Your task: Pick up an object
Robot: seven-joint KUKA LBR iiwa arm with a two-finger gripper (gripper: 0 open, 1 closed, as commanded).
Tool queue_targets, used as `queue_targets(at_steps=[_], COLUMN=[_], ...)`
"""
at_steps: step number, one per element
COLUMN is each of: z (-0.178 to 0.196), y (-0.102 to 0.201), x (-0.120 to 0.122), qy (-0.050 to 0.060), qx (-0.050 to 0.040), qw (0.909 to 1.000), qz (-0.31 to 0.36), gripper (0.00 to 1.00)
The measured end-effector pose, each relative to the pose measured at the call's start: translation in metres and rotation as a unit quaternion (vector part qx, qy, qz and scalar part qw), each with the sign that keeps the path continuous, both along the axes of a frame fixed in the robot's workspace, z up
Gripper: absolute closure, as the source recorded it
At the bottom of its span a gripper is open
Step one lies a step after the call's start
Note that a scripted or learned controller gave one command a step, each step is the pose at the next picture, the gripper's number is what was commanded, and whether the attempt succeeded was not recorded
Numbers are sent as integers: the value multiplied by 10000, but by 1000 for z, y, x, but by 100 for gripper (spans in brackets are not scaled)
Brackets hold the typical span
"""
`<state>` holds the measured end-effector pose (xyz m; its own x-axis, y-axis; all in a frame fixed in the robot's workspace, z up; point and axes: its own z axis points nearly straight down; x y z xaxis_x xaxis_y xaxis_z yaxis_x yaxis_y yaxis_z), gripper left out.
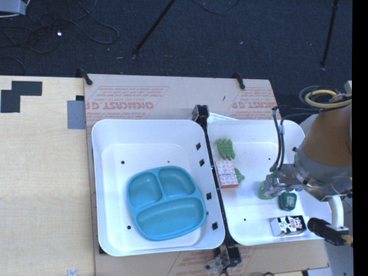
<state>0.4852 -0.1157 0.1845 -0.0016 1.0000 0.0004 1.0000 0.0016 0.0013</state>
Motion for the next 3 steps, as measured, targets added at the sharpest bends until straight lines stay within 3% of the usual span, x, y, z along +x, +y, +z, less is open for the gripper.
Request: queue_targets(at_steps=[1,3], z=[34,18], y=[-1,103], x=[1,18], qy=[0,34], qx=[-1,12], qw=[10000,10000], qz=[-3,13], gripper=[100,100])
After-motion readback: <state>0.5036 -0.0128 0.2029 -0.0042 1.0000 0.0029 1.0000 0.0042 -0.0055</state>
